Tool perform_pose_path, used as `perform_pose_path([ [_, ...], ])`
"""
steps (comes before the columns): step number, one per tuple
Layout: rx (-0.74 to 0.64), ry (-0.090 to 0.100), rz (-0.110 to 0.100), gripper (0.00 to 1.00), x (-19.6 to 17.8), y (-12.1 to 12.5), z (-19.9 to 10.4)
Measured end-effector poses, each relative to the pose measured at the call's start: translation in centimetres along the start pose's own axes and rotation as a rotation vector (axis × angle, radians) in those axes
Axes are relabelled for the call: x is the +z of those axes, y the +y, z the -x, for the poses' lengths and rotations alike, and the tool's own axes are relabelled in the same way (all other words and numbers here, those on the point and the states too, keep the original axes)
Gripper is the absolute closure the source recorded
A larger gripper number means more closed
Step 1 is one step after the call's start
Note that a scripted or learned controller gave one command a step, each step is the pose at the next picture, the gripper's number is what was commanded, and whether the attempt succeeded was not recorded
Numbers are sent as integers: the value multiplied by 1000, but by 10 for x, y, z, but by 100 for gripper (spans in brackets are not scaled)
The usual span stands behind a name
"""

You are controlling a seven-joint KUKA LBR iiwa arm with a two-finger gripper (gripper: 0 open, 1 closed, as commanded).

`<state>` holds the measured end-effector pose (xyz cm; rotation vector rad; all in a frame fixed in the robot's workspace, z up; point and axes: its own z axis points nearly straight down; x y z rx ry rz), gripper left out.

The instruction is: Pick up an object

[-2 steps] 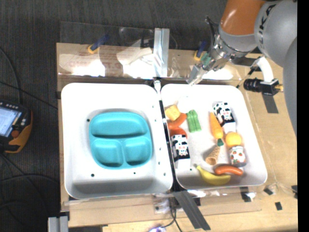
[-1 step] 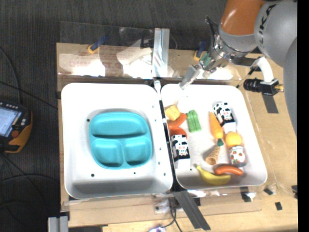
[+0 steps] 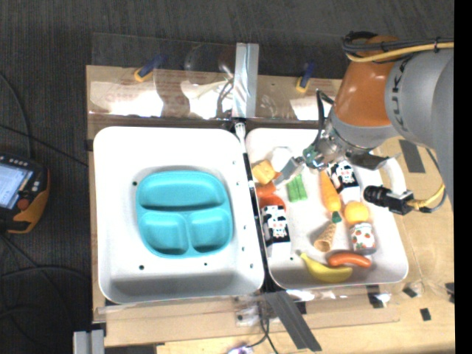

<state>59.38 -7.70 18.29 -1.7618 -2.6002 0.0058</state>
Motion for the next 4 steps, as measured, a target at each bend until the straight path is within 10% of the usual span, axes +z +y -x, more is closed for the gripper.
perform_pose_path([
  [1, 22, -5, 10, 0, 94, -61, 65],
  [2, 19, -6, 12, 0, 94, 27, 57],
  [3, 18, -10, 13, 100, 83, 27, 58],
  [4, 101, -2, 2, 100, -40, 71, 24],
])
